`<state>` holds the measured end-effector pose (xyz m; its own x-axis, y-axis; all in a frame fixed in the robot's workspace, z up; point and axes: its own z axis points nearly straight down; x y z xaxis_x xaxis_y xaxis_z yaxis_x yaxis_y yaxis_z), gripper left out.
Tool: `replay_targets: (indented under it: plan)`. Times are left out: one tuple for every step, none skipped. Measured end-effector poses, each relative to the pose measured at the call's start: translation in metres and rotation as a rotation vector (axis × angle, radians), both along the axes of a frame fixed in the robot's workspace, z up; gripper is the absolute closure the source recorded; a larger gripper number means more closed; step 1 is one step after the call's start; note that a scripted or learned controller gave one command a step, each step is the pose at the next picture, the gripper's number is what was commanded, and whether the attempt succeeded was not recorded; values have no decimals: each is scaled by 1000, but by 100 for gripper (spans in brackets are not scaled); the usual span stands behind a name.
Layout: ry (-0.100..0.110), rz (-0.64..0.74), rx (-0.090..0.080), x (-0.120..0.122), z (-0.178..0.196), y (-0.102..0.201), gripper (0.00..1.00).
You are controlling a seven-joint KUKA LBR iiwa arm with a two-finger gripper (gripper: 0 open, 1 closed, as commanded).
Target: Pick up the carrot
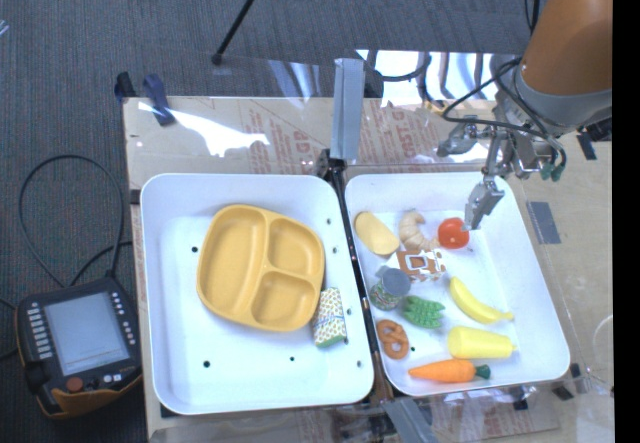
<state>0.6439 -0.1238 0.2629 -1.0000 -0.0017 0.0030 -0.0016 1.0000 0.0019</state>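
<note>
The carrot (447,370), orange with a green stub at its right end, lies on its side at the front edge of the right bin (535,281). My gripper (484,203) hangs over the back of that bin, just right of and above a red tomato (453,232). It is far from the carrot, which lies well toward the front. Nothing shows in the gripper.
Around the carrot lie a yellow pepper-like piece (480,342), a banana (475,301), a pretzel (393,338) and a green vegetable (423,310). The left bin (170,331) holds a yellow divided plate (262,267) and a patterned packet (329,317). A teach pendant (80,341) sits at the far left.
</note>
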Motion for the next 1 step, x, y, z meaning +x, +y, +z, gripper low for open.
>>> replay_targets:
  plan:
    - [9, -122, 1, -76, -105, 33, 0]
